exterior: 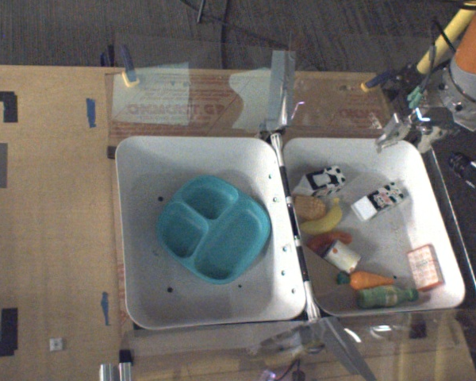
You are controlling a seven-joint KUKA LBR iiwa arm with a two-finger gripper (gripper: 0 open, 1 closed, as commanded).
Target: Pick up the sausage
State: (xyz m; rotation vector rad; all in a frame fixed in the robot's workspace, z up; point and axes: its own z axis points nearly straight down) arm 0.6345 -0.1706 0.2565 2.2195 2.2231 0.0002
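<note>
Gripper (397, 129) at right bin (440, 236) far rim, grip state unclear. Needs descent onto red sausage (333, 239), avoiding banana (324, 221) and bottle (343, 255) touching it.

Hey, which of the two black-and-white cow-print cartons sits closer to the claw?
The cow-print carton on the right, lying nearer the right bin's far right corner, below the claw; the other carton sits by the divider.

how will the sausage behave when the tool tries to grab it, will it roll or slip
The sausage looks smooth and rounded, so it may slip or roll. It lies wedged among the banana and a white bottle, so neighbours will probably shift too.
</note>
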